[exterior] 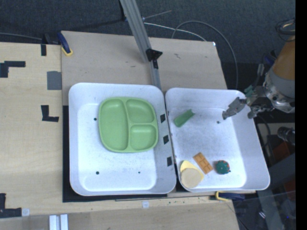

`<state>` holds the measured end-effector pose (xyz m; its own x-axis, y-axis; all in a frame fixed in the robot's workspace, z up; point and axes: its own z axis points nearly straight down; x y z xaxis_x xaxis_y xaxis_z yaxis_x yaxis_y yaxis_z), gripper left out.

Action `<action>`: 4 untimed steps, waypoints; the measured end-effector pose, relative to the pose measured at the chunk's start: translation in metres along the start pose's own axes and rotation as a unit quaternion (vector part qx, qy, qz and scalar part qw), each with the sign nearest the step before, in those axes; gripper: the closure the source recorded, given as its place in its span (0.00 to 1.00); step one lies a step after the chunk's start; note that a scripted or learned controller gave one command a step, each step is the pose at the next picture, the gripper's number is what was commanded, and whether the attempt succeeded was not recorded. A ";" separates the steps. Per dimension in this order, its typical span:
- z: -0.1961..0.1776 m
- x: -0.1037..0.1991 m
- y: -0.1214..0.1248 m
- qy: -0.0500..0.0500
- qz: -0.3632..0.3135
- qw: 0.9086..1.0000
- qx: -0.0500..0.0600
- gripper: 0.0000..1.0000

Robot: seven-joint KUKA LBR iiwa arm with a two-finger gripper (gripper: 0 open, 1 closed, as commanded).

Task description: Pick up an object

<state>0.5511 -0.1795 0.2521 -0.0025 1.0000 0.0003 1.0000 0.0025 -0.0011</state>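
Camera view shows the arm (283, 75) coming in from the right, its orange band cut off by the edge. The gripper (233, 108) hangs over the far right part of the right bin (240, 143), and its fingers grasp nothing; I cannot tell how wide they are parted. In that bin a green block (183, 118) lies on the far left, well apart from the gripper. On the near side sit a round tan thing (191, 176), an orange waffle-like piece (203, 162) touching it, and a small green and red ball-like thing (221, 167), too small to name. The left bin (81, 143) has a green divided plate (128, 124).
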 end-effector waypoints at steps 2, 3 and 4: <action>0.050 0.010 0.000 0.000 0.000 1.000 0.003 0.00; 0.094 0.009 -0.001 0.000 0.001 1.000 0.002 0.00; 0.141 0.009 -0.011 0.000 0.001 1.000 0.003 0.00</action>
<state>0.5401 -0.1707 0.1107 -0.0010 1.0000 0.0006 1.0000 0.0010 -0.0074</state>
